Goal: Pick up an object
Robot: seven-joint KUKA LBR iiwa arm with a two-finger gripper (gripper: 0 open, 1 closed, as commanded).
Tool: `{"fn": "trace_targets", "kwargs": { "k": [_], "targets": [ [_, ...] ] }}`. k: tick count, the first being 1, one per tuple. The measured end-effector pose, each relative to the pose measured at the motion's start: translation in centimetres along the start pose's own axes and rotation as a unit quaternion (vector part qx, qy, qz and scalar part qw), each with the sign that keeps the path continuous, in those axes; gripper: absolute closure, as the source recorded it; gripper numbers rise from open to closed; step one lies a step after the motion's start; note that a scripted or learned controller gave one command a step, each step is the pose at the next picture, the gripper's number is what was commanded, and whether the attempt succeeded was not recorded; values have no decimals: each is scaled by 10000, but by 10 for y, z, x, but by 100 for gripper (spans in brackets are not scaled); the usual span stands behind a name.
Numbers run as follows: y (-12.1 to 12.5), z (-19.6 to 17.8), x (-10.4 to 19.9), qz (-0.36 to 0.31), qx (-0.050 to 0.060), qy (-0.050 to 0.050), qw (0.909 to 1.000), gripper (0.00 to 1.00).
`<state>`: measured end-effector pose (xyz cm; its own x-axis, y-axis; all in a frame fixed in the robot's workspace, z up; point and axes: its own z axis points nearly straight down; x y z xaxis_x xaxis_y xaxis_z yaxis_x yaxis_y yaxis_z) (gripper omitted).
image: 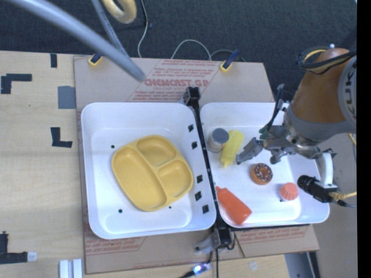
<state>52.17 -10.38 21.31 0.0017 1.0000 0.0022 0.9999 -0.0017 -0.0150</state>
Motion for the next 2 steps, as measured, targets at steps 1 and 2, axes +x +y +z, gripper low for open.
{"fn": "trace_targets", "kwargs": {
  "k": [1,2],
  "targets": [
    [3,-7,0,-17,-63,-8,10000,0],
    [0,48,11,-15,-39,-6,10000,0]
  ]
}}
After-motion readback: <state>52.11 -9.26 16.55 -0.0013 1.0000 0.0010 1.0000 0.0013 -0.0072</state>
